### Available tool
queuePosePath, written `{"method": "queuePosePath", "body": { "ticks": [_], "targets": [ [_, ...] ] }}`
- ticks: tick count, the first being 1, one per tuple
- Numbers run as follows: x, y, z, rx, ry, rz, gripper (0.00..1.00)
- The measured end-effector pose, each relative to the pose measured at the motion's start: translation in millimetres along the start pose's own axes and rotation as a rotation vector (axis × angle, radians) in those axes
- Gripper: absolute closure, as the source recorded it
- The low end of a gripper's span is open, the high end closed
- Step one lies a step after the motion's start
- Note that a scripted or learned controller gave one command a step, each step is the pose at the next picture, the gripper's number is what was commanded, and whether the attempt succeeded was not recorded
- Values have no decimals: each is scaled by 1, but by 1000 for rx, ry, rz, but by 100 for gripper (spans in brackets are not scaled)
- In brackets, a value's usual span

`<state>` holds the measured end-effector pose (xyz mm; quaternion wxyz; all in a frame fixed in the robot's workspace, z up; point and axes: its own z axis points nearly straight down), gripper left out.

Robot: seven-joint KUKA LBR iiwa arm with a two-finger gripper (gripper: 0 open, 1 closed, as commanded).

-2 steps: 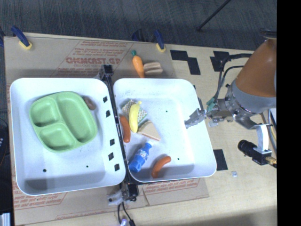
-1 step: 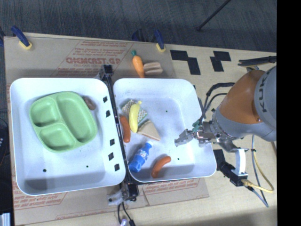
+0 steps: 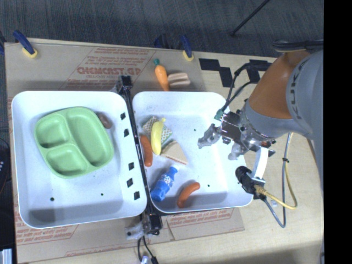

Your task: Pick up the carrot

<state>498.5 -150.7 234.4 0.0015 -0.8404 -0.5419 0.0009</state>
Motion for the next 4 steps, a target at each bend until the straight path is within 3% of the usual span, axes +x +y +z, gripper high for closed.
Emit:
{"method": "queuePosePath", "body": {
  "ticks": [1, 2, 3, 4],
  "targets": [
    [20, -34, 144, 2, 1, -38, 0],
    [-16, -13, 68, 0, 0, -46, 0],
    [34, 23, 52, 1, 0, 34, 0],
    [84, 64, 131, 0, 0, 224, 0]
  ]
}}
